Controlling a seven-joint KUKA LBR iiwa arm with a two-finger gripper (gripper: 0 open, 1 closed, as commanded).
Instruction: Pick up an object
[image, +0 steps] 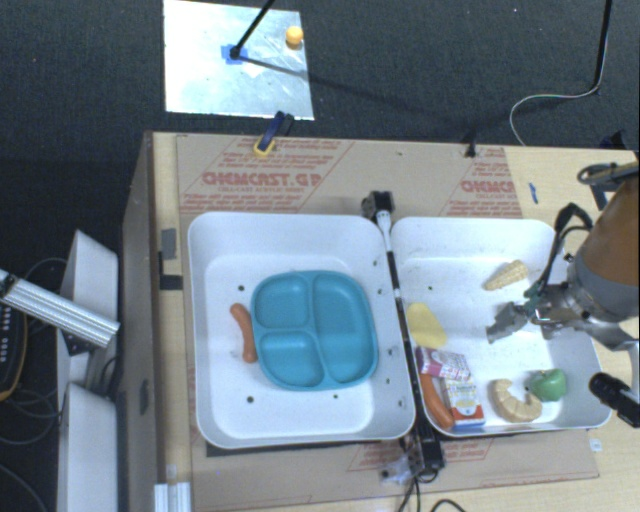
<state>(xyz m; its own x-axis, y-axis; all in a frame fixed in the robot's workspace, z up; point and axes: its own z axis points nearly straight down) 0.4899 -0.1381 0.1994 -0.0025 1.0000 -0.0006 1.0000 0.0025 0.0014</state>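
Observation:
The right bin (470, 228) holds several toy foods. A pale corn cob (506, 274) lies toward the back and a yellow piece (425, 325) sits by the left wall. Along the front are a small printed carton (458, 390), an orange sausage (432, 397), a tan bread piece (515, 400) and a green apple (548, 383). My gripper (502, 324) hangs over the bare middle of this bin, below the corn and above the bread. It touches none of them.
The left bin (280, 225) holds a blue divided plate (313, 330) with an orange sausage (243, 333) beside it. A black divider (392, 280) separates the bins. My arm (605, 270) comes in over the right bin's right rim.

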